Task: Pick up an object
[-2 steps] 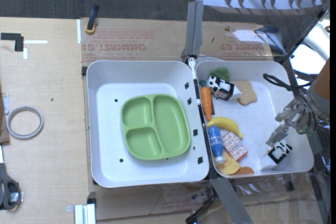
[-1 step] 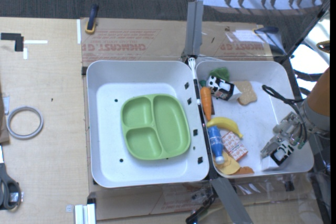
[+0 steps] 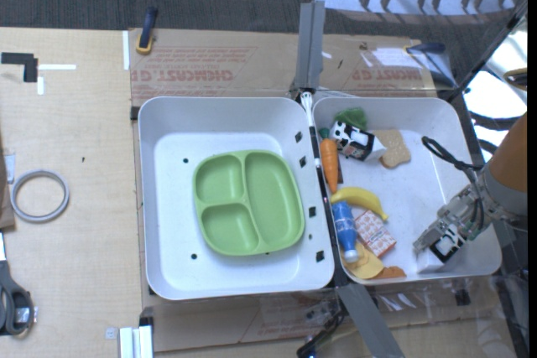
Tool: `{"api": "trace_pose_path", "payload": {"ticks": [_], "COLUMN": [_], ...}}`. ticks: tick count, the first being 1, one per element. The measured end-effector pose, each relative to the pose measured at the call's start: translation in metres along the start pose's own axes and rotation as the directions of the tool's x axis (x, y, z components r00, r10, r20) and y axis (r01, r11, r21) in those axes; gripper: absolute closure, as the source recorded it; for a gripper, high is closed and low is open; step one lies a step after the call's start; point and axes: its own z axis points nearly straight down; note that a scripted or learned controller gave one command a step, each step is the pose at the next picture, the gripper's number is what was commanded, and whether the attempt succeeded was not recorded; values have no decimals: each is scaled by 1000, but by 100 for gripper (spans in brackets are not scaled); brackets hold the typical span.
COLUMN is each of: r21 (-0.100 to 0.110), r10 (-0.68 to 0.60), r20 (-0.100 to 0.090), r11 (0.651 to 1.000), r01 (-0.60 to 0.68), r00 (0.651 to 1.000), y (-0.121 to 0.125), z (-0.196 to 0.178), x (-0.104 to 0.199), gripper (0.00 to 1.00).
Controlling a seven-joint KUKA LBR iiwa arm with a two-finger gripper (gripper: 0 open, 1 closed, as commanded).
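Right now the gripper point(image 3: 436, 245) sits low in the right bin point(image 3: 470, 138), near its front right corner, over bare white floor; whether it's open or closed I cannot tell, the tip is a dark blur, and nothing visibly sits in it. Candidate objects are all clustered along that bin's left wall: carrot point(image 3: 330, 164), banana point(image 3: 361, 200), blue tube point(image 3: 344, 228), small printed box point(image 3: 374, 232), cookie-like piece point(image 3: 395, 149), black-and-white toy point(image 3: 351, 138), something green point(image 3: 352, 116) at the back. Risk, my call: a close here grabs air since the items are well apart from the tool; going into the pile, neighbours touch or overlap, so a pinch could catch two or knock one aside, and the banana's curve and the round tube look slip-prone. Bins look like smooth hard plastic; left bin point(image 3: 159, 205) holds a glossy green divided plate point(image 3: 248, 202) with three compartments.
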Motion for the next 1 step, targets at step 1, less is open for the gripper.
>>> {"api": "trace_pose_path", "payload": {"ticks": [1], "r21": [0], "r10": [-3], "r20": [2], "r11": [1000], "r01": [3], "r00": [1000], "y": [1], "z": [-9], "x": [-1], "gripper": [100]}}
